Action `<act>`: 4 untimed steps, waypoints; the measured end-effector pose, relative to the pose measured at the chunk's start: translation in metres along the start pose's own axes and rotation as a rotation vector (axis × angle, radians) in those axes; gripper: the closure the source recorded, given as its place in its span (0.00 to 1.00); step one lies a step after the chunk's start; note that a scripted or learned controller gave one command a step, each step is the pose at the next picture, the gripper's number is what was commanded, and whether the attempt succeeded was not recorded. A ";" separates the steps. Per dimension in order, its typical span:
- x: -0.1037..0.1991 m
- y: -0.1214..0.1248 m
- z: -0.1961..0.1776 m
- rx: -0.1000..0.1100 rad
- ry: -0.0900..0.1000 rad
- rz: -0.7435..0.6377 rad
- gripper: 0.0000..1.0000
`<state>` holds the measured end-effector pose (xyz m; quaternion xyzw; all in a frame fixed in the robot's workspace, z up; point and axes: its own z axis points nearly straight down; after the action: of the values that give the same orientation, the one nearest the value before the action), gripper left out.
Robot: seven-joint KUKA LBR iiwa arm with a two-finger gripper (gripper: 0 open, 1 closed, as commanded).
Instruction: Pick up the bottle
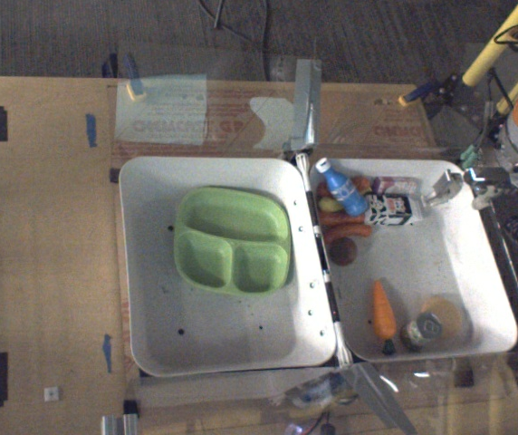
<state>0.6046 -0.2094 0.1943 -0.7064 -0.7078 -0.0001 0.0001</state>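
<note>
While a glossy green divided plate (234,240) is lying in the left bin (141,270), the blue plastic bottle (341,188) with its white cap is leaning at the right bin's (458,270) far left corner, touching a cow-patterned carton (388,209). A tapered orange carrot (383,308) is resting nearer. The metal gripper (449,187) is hovering over the far right rim, holding nothing.

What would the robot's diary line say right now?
task: pick up bottle | bottle: lying in right bin, upper left, by milk carton | gripper: at bin's upper right edge, apart from bottle | status: not picked
</note>
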 end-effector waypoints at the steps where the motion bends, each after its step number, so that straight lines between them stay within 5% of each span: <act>1: 0.000 0.001 -0.011 -0.003 -0.002 -0.002 1.00; 2: 0.005 0.048 -0.130 -0.003 -0.003 0.199 1.00; 3: 0.015 0.063 -0.126 -0.003 -0.002 0.556 1.00; 4: 0.013 0.063 -0.099 0.003 -0.001 0.544 1.00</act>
<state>0.6674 -0.1966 0.2929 -0.8707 -0.4919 0.0012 0.0007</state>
